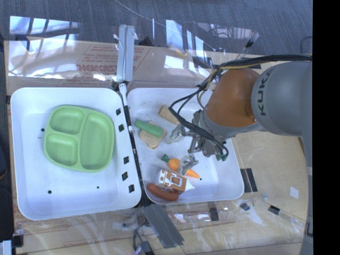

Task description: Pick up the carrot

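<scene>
Bench w/ clear plastic sheeting under two shallow white bins, side by side; dark grey carpet beyond the top edge. Glare streaks on the sheeting.

Left bin (21,142): holds a light-green divided plate (79,137), three compartments, nothing on it.

Right bin (231,179): several toy food items.
- Carrot (183,167): small, orange, stubby cone w/ pointed tip aimed to lower right; a green bit near its upper-left end. Lies in lower-middle of right bin, just above the small printed box (171,180).
- Hot dog / sausage (162,193): reddish-brown, along bin's lower edge, touching the box.
- Green piece (148,126) on a tan bread slice (151,138), near bin's left wall.
- Tan wedge (169,114), upper middle.

Arm (281,100): grey, orange band (231,100) above wrist, enters from right, black cables looped over it. Gripper (189,159) points down-left into right bin, tip directly at the carrot's upper side, looks to be touching or just over it. Jaw state: cannot tell, fingertips merge w/ carrot and shadows. Cannot confirm the carrot sits between them. Carrot appears to rest on bin floor.
</scene>
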You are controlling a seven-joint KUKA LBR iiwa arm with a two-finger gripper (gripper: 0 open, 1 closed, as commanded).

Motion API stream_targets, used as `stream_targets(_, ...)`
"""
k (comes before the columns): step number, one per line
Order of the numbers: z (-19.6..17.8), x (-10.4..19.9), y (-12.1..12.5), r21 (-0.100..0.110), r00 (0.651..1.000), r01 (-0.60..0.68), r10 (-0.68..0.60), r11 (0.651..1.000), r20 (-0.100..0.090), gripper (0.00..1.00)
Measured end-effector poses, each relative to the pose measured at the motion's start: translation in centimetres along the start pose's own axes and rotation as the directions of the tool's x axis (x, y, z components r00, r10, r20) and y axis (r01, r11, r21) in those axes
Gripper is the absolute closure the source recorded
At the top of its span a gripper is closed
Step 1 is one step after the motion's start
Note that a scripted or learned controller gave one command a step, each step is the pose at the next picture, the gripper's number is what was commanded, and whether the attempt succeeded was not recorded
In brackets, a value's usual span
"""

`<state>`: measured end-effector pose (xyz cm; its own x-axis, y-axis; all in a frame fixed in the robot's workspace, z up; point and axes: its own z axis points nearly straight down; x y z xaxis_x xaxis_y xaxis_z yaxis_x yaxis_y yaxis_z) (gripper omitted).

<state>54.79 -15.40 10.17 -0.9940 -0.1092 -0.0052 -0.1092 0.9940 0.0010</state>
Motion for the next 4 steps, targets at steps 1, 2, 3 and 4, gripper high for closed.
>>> stream_targets(1, -0.3, 0.0, 0.1, 0.002, 1.0, 0.007, -0.007, 1.0, 0.0, 1.0)
stream_targets(2, -14.2, -3.4, 7.9, 0.003, 1.0, 0.0, 0.0, 1.0, 0.009, 1.0)
stream_targets(3, -16.7, -11.8, 6.1, 0.002, 0.998, 0.06, -0.06, 0.998, 0.0, 1.0)
stream_targets(4, -18.6, -12.0, 7.6, 0.002, 0.932, 0.364, -0.364, 0.932, 0.0, 1.0)
